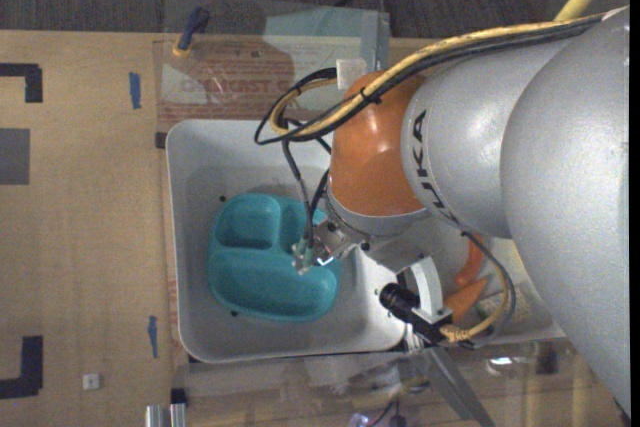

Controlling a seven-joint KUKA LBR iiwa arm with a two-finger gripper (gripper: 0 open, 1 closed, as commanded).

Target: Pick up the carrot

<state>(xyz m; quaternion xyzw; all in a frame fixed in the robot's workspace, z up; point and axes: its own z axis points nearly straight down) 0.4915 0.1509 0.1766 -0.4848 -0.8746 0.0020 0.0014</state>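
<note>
An orange, tapered carrot [469,287] lies in the right bin, mostly hidden under the arm and its cables. My gripper [310,256] hangs below the orange wrist band [370,160], over the left bin. It is just above the right edge of a teal divided plate [262,260]. The gripper is well left of the carrot, and I see nothing in it.
The left white bin [190,215] holds the teal plate. The grey arm [530,175] covers most of the right bin. Black and yellow cables [300,110] loop around the wrist. A clear taped sheet [225,75] lies on the wooden bench behind the bins.
</note>
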